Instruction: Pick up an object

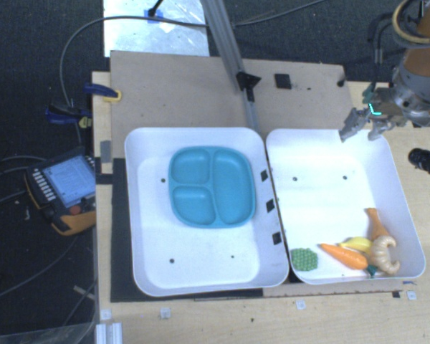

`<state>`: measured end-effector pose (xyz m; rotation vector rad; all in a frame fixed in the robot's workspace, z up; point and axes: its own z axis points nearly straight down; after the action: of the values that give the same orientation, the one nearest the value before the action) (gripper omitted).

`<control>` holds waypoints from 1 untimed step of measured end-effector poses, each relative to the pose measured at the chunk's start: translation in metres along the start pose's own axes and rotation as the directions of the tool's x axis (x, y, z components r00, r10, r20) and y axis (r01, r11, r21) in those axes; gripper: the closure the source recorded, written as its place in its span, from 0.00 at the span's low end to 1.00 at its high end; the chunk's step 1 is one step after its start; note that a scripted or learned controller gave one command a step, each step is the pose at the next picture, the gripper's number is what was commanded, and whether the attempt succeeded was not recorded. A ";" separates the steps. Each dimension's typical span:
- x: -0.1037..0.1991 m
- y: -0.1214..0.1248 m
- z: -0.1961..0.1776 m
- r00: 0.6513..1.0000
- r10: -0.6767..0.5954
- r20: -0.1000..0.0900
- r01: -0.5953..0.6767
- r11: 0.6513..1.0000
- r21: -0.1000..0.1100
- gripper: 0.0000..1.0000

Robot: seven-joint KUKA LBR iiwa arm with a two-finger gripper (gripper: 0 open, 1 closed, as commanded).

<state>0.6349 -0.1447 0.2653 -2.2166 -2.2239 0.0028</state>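
Approach stage: gripper [362,128] hovers over the far rim of the right bin [322,192], fingers apparently spread with nothing between them, while the toy food pile [362,249] sits well apart in the near corner, so the next move calls for travel toward it, then descent.

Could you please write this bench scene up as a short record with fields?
gripper: open, holding nothing, above the far edge of the right bin
left bin: holds a blue divided plate
right bin contents: green ball, carrot, banana and a beige piece, clustered in the near corner
gripper to toys: well apart
task state: nothing picked up yet
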 end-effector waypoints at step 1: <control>0.000 0.001 -0.002 1.000 -0.001 0.001 0.001 1.000 -0.005 0.00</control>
<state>0.6359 -0.1446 0.2676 -2.2185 -2.2274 -0.0016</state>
